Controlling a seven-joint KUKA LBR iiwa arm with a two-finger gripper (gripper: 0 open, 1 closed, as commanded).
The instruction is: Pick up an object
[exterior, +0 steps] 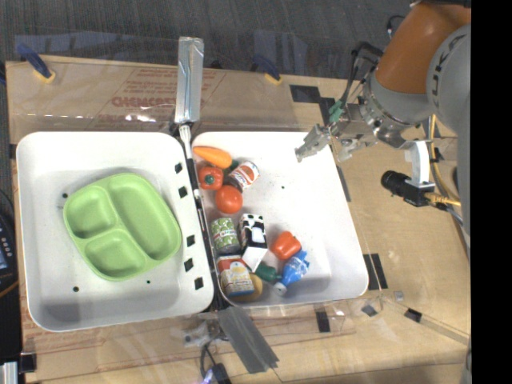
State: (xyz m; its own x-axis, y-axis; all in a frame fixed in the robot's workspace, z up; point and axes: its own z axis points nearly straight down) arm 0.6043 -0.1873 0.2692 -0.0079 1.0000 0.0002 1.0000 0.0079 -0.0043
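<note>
The right bin (320,214) holds a cluster of toy foods along its left side. An orange carrot (212,156) lies at the top, with a red pepper (210,178), a small can (243,174) and a red tomato (228,199) below it. Further down are a green can (225,234), a black-and-white carton (254,232), an orange-red piece (285,245), a blue bottle (294,270) and a jar (237,279). My gripper (314,145) hangs over the bin's upper right corner, well away from the foods, with nothing seen between its fingers.
The left bin (40,214) holds a green divided plate (121,225). A metal divider post (189,78) rises between the bins at the back. The grey arm with its orange band (416,46) fills the upper right, with a black cable part (404,186) below it.
</note>
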